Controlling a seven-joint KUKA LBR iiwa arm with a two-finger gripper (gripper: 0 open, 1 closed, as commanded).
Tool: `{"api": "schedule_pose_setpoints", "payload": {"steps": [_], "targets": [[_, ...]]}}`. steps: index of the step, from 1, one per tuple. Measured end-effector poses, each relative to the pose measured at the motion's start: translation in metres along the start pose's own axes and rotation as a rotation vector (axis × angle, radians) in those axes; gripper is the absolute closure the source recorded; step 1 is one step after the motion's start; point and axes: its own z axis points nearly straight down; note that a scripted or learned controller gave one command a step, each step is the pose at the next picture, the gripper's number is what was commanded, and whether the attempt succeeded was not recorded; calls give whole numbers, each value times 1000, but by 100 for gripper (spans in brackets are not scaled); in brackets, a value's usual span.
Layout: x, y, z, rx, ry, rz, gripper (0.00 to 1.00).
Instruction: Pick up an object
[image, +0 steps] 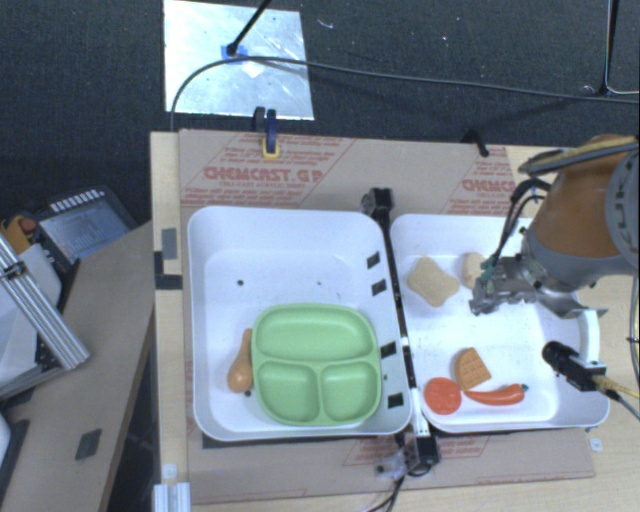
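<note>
The right bin (520, 232) holds a beige bread-like piece (432, 281), a small tan piece (472, 268) near the gripper, an orange wedge (471, 368), a red tomato (443, 396) and a red chili pepper (494, 395). My gripper (489, 297) hangs low over the right bin's upper middle, just right of the beige piece and right below the small tan piece. The arm's grey body hides its fingers.
The left bin (230, 235) carries a green three-part plate (315, 362) and an orange-brown drumstick-shaped toy (241, 366) beside it at the left. A black divider strip (390, 290) runs between the bins. Cardboard lies under both bins.
</note>
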Motion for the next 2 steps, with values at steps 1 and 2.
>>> {"api": "schedule_pose_setpoints", "payload": {"steps": [1,2], "targets": [[0,2,-54,0,0,0,100],[-1,5,-108,-1,0,-1,100]]}}
